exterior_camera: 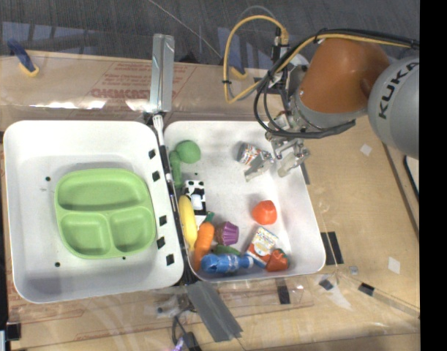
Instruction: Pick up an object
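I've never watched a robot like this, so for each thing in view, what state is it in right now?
gripper: hovering over the right bin's top right corner.
silver packet: lying loose beside the gripper.
green tray: flat in the left bin.
orange ball: resting apart from the rest.
banana: lying against the divider.
blue bottle: on its side.

One fixed cam above the surface [355,196], angled down, mid-range, w/ both bins [18,196] in frame; arm [340,79] enters from right.
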### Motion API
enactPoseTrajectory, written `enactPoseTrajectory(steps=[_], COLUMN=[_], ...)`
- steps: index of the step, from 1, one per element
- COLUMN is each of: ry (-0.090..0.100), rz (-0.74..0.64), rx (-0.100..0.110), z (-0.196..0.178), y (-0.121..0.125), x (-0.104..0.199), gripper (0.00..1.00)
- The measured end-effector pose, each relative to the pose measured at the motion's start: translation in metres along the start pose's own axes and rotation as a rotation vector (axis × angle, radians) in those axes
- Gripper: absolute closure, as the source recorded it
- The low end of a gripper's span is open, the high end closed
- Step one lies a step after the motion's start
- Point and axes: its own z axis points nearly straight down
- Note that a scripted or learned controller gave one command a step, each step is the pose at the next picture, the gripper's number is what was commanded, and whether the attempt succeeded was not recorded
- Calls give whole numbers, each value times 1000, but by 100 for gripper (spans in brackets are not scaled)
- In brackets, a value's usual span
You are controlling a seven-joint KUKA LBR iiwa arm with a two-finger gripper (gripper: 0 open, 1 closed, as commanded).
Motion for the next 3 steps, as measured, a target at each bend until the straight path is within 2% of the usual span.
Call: enactPoseTrajectory(steps=[1, 2, 3], ry=[2, 3, 3], rz=[20, -8, -528], rx=[-2, -1, 2], z=[63, 63, 63], y=[78, 129, 135], x=[-12, -37, -37], gripper=[0, 0, 0])
